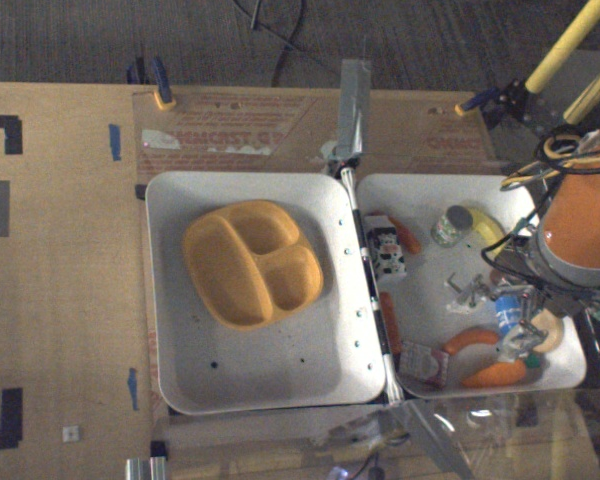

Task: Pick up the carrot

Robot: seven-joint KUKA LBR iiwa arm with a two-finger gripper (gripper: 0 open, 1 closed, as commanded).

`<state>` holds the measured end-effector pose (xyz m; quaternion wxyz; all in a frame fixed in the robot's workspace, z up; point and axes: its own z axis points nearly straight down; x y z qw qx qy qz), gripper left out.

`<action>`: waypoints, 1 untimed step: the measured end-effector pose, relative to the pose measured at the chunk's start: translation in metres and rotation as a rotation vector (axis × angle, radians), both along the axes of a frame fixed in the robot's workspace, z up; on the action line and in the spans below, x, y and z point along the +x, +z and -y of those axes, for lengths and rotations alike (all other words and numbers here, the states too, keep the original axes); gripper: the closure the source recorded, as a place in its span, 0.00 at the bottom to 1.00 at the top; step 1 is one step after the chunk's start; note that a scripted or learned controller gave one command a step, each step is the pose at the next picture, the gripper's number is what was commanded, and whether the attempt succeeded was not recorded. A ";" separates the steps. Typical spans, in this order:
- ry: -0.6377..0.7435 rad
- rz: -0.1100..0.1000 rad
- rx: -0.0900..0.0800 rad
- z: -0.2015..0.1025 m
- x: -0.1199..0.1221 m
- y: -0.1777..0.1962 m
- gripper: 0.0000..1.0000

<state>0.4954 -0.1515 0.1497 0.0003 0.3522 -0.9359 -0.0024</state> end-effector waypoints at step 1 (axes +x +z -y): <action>0.200 0.034 -0.006 0.009 0.001 -0.055 0.00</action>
